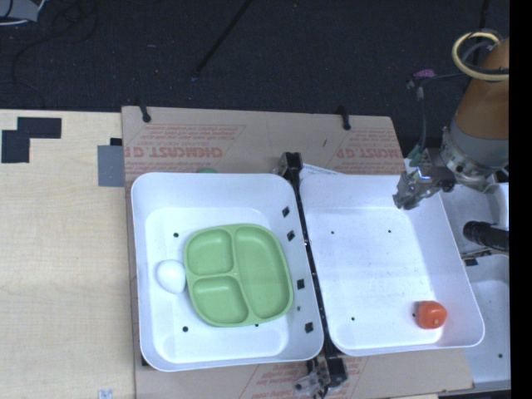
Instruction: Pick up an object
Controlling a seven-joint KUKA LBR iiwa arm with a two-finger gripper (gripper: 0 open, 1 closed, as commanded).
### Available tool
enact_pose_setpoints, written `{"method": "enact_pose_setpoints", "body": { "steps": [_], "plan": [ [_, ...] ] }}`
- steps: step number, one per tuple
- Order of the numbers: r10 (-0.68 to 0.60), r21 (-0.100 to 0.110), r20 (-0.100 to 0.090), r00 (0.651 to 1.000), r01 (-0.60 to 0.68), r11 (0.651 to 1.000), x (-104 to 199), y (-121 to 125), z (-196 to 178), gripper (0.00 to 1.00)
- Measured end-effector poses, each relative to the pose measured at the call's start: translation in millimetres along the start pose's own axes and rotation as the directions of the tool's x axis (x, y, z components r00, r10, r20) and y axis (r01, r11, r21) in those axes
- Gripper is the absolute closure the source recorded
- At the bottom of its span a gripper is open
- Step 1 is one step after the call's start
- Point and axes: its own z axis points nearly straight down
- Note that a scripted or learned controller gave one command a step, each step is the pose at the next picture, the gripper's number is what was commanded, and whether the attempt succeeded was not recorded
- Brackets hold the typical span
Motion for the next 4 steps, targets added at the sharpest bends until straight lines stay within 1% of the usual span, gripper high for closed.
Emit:
{"method": "enact_pose_setpoints", "body": {
  "steps": [1,3,4],
  "plan": [
    [-0.001,-0.001,-0.001,1.0,0.001,1.0,56.6,-2.0,1.7,1.0],
    [-0.001,0.001,0.0,1.0,0.001,1.0,158.2,-29.2,-8.7,1.0],
    [-0.001,0.002,0.001,1.0,0.001,1.0,211.1,-48.0,-7.6,1.0]
  ]
}}
